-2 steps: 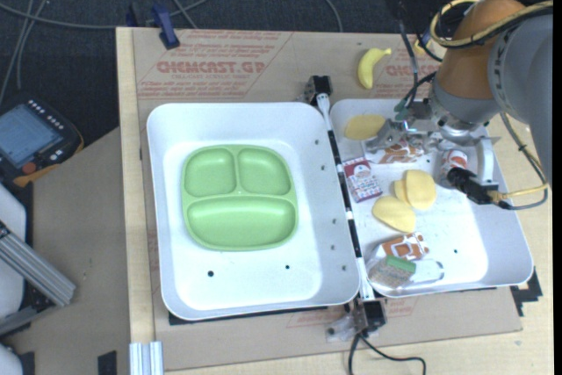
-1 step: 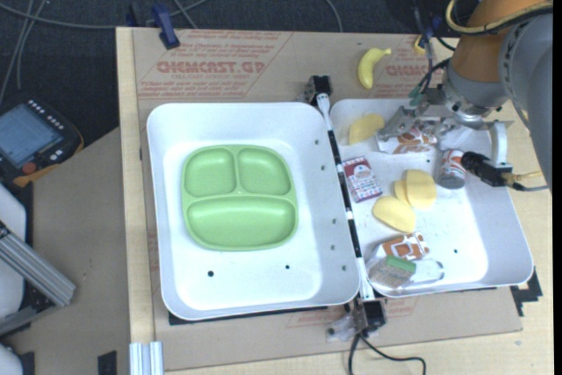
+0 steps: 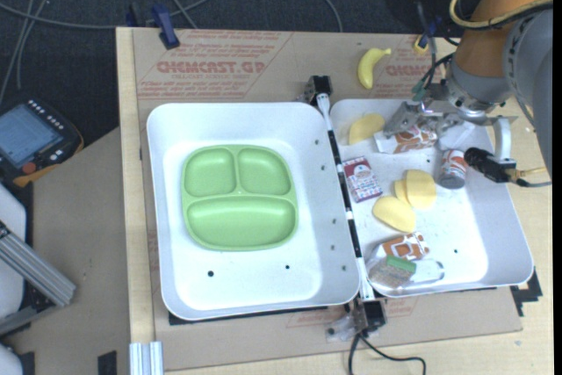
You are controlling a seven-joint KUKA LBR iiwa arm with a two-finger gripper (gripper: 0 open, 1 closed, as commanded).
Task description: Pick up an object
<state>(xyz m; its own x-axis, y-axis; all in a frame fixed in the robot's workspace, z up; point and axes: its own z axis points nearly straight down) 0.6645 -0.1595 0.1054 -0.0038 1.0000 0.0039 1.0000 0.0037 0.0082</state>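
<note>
Here your hand (image 3: 428,120) hangs low over a red-and-white packet (image 3: 411,137) at the back of the right bin (image 3: 492,233); its grip can't be told. Beside it stands a small can (image 3: 452,169), on the cardboard-topped bench (image 3: 263,57).

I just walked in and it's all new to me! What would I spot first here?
Probably the big green divided plate in the middle of the left bin. Next, the grey and orange robot arm reaching over the right bin, which holds yellow toy food and small packets. A toy banana lies outside on the bench.
</note>
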